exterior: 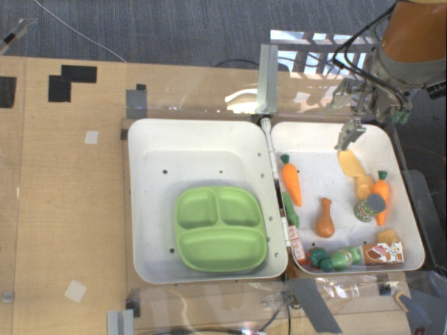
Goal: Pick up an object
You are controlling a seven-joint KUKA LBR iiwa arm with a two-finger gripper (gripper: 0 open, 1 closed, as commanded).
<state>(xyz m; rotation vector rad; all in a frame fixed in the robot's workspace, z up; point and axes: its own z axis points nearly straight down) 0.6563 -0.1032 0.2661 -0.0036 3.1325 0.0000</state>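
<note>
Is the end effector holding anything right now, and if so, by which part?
Nothing is held. The end effector hangs over the right bin, just above a yellow piece, with no object between its fingers.

Bright, even overhead light, sharp focus, white glare on the clear panel (244, 100) behind the bins.

floor: dark grey ribbed carpet (174, 19) | tabletop (63, 208): pale wood, black markers (70, 81) at far left | light: glare patch (244, 100), possibly overhead lamp
</note>
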